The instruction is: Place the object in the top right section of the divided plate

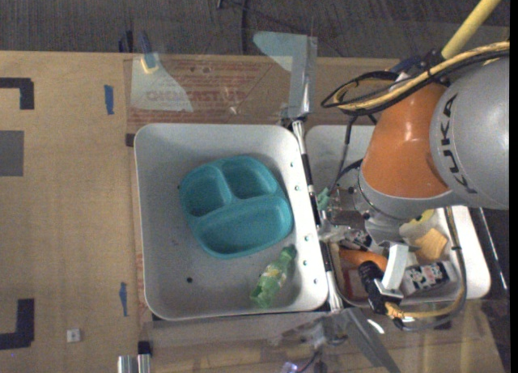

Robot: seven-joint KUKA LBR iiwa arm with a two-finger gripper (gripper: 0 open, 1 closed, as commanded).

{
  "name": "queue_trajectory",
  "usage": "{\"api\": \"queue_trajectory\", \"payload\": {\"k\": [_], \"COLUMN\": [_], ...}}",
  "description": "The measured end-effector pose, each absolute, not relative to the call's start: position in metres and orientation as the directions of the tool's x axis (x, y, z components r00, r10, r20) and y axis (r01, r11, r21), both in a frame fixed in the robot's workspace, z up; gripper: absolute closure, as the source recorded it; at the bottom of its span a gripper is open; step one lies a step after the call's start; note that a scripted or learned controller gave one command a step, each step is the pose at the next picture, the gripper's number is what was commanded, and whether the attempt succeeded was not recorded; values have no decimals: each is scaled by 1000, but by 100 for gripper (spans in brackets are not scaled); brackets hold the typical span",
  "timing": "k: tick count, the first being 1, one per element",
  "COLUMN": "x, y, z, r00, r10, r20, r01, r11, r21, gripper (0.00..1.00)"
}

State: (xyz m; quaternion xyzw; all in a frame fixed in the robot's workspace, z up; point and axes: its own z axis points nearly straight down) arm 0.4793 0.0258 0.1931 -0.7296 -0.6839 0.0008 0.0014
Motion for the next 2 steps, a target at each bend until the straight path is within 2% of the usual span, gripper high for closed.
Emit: {"api": "queue_trajectory", "payload": {"k": [2], "x": [480], "y": [25], "z": [212], "r00": [68], "r10": [998], "r20": [0], "r01": [998], "r11": [-68], "r21": [-2], "gripper": [100]}}
